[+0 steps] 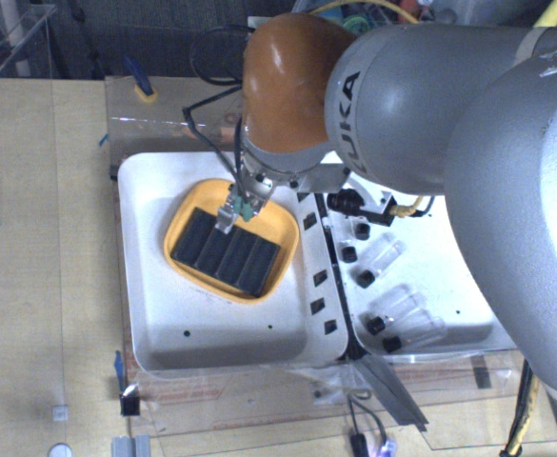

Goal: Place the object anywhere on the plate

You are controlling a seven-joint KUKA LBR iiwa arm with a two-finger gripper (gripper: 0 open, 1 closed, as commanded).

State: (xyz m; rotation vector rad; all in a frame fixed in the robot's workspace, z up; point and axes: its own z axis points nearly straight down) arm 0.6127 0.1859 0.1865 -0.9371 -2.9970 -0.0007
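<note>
A yellow plate [188, 219] lies in the left white bin [154, 284]. On the plate rests a black ribbed rectangular object [226, 251], lying slantwise across its middle. My gripper [237, 208] hangs straight over the plate's upper part, its tips just above the top edge of the black object. The grey arm and its orange band [288, 79] cover the bench behind it. The fingers' spacing is too small to read, and I see nothing between them.
The right white bin [449, 293] holds clear plastic vials with black caps [392, 312] and a few small black pieces [364, 276]. Black clips sit along the divider [318, 279] between the bins. Wooden bench surface spreads to the left.
</note>
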